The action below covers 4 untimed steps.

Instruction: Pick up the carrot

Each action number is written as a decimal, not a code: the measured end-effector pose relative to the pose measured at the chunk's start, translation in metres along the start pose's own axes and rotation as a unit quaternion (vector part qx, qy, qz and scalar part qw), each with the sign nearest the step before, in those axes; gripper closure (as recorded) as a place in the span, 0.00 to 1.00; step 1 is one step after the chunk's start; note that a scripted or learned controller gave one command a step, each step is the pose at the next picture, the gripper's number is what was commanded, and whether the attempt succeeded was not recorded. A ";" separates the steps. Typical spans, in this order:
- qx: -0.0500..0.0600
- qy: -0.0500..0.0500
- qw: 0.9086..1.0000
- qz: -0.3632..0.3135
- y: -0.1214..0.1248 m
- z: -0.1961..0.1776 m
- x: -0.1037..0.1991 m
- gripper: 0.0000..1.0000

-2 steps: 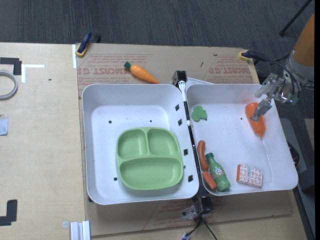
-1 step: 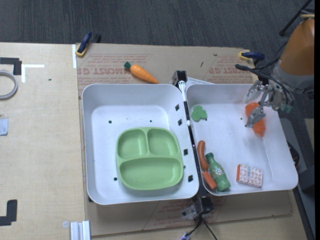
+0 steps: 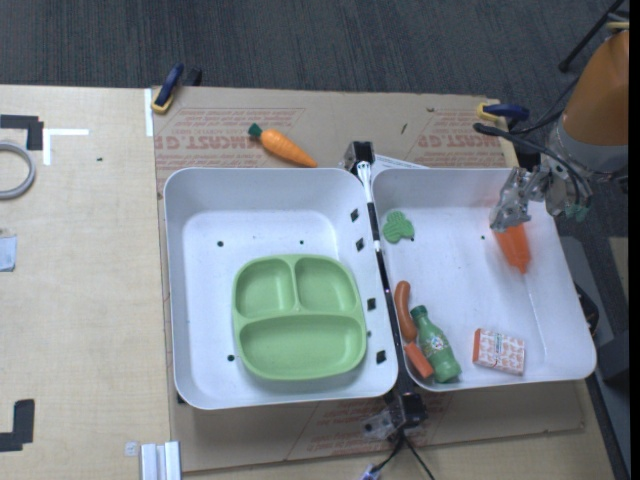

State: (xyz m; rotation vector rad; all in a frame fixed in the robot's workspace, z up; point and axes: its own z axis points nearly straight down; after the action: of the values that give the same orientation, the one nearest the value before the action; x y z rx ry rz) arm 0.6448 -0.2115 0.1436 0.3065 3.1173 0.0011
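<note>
An orange carrot [image 3: 515,248] hangs upright near the far right wall of the right bin [image 3: 560,368]. Its top end sits between the fingertips of my gripper [image 3: 511,220], which reaches in from the right and is shut on it. A second carrot [image 3: 284,146], orange with a green top, lies on the cardboard behind the left bin [image 3: 190,268], outside both bins.
The right bin also holds a green leafy piece [image 3: 398,227], a red sausage [image 3: 403,303], a green bottle [image 3: 436,345] and a pink box [image 3: 499,351]. A green divided plate [image 3: 298,316] lies in the left bin. Blue clamps [image 3: 167,88] grip the cardboard's far edge.
</note>
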 end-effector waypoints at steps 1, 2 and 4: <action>0.000 0.003 1.000 0.003 0.081 0.051 0.052 1.00; 0.001 0.002 1.000 -0.005 0.077 -0.097 0.090 1.00; 0.003 -0.002 1.000 0.015 0.075 0.048 0.183 1.00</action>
State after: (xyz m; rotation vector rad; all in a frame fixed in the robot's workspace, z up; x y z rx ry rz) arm 0.4801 -0.1023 0.0939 0.3515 3.1092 -0.0101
